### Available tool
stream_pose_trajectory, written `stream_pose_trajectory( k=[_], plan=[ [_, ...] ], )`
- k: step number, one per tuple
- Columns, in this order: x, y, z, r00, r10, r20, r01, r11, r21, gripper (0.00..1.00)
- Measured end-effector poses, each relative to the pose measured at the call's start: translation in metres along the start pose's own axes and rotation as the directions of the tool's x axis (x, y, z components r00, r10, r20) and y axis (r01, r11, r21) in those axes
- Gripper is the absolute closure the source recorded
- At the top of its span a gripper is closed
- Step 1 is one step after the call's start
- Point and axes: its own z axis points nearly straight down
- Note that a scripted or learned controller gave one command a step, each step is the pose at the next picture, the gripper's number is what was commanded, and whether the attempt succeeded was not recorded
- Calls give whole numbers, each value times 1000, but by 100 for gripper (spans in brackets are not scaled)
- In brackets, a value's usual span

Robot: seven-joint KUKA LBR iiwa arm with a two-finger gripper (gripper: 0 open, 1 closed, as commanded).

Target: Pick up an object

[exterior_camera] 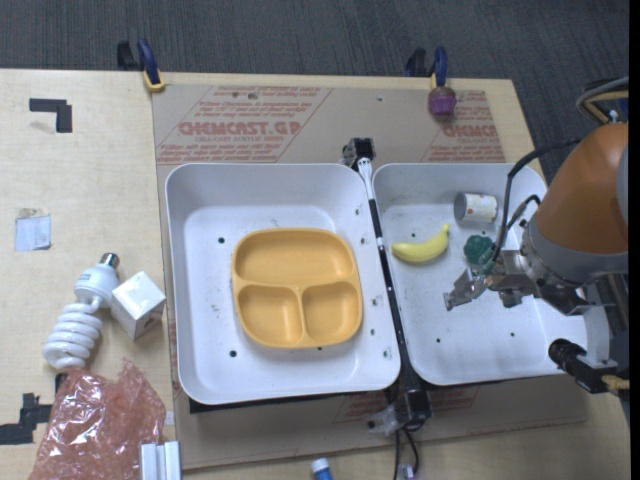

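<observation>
**A:** Where are you, and what is within reach?

**B:** My end effector (pixel 466 290) hangs low over the right bin (pixel 430 363), near its middle. Whether it is spread or pressed together I cannot tell from up here; nothing shows between its tips. Just beside it, towards the far wall, sits a small green object (pixel 479 250). The banana (pixel 421 247) lies a little to its left, and a white cup (pixel 477 207) rests on its side near the far wall.

**A:** Which would you go for?

**B:** I judge the banana the safer pick: it lies flat and apart from its neighbours. I would centre over its thick middle, turn across its curve, and come straight down so that it does not roll away

**A:** And the left bin?

**B:** The left bin (pixel 200 353) holds a yellow divided plate (pixel 297 288), too broad for me, I think. I would leave it
</observation>
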Motion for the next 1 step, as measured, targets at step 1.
stream_pose_trajectory(
  k=[1],
  plan=[
    [-13,8,91,1000,2,-1,-2,1000,1,0]
  ],
)
